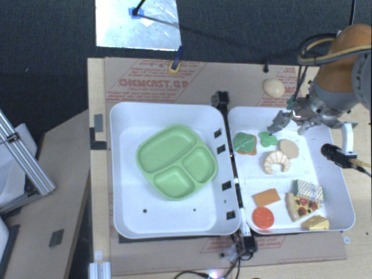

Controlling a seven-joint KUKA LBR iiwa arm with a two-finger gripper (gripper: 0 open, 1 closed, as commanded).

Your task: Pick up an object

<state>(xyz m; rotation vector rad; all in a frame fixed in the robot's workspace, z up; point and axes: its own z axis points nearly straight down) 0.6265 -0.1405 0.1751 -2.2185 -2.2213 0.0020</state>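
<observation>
The right bin [337, 182] holds several toy foods: a green leafy piece [244, 143], a small green bit [268, 139], a croissant [277, 162], a beige round [289, 149], an orange cracker [267, 197], a red slice [263, 217], a pizza slice [298, 207], a patterned block [308, 189] and a cheese wedge [315, 223]. My gripper [280, 122] hangs over the bin's far end, just above and behind the small green bit. Nothing shows in its grasp.
The left bin [125, 214] carries a green divided plate [177, 161]. A beige egg-shaped object [274, 88] lies on the cardboard behind the right bin. A black fitting [337, 154] juts over the right bin's right side. A metal frame [23, 161] stands far left.
</observation>
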